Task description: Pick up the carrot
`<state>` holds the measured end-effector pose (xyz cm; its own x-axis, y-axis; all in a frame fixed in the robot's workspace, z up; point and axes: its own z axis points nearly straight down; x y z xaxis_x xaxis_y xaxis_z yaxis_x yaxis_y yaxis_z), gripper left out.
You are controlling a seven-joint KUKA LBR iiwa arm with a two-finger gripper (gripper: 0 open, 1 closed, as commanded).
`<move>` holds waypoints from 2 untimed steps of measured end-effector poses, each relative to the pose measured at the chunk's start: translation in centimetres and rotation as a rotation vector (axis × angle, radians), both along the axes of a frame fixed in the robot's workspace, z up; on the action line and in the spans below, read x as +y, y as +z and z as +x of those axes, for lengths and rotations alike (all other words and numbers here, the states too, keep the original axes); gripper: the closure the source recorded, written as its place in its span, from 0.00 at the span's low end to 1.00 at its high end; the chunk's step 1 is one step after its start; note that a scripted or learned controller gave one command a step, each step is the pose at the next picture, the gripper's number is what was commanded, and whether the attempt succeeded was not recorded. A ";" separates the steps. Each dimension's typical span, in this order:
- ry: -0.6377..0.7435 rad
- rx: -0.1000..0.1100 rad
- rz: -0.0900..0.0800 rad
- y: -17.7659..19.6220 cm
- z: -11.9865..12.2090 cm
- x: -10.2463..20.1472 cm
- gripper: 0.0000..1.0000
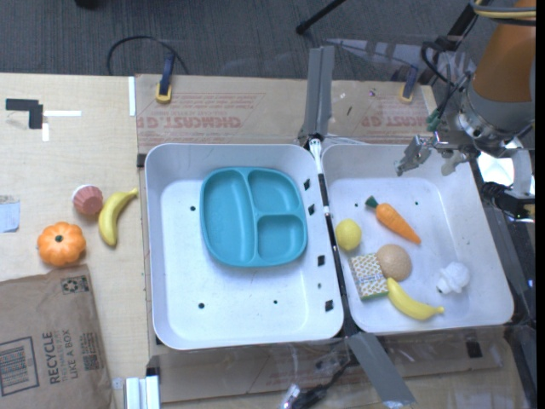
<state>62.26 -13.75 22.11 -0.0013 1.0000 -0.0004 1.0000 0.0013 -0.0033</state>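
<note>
Carrot [398, 221] in upper middle of right bin [477, 309], slanting from green top at upper left to orange tip at lower right, apart from lemon [347, 234] and brown ball [393, 262] below. Probably a light, stiff, smooth plastic toy, tapered and so prone to slip toward the tip. Best taken across the thick half near the green top. Gripper [431, 154] above bin's upper rim, fingers spread, gripping nothing.
</note>
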 end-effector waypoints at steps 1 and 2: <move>0.098 -0.004 0.000 -12.9 -2.4 2.3 0.00; 0.093 -0.002 0.000 -12.1 -2.5 2.2 1.00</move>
<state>59.77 -11.56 10.05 -0.0941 0.9956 -0.0006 0.9956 0.0941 -0.0008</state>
